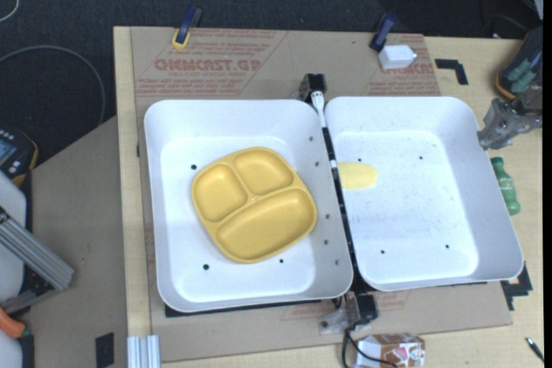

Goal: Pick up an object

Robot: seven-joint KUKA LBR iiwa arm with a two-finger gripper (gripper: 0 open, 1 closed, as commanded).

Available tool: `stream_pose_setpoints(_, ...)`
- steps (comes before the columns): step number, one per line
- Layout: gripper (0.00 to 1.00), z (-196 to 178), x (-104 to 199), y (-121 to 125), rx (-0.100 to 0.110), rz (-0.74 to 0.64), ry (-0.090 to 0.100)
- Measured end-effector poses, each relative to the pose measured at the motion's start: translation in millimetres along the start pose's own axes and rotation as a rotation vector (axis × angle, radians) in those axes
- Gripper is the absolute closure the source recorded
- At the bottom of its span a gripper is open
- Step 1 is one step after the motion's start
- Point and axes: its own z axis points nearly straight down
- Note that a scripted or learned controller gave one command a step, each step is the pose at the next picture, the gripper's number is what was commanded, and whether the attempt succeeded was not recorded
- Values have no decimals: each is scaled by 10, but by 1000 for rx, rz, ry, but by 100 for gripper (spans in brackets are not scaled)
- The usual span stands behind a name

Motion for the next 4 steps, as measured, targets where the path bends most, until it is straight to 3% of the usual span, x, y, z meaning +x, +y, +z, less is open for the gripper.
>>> stream_pose_setpoints(1,100,1123,-490,383,-3,3,-1)
stream_pose_setpoints(2,100,912,424,396,-17,-11,0)
stream_pose_setpoints(3,100,892,1636,669,-18,-16,2)
stream_pose_setpoints(4,100,132,2403,19,-23,-10,2)
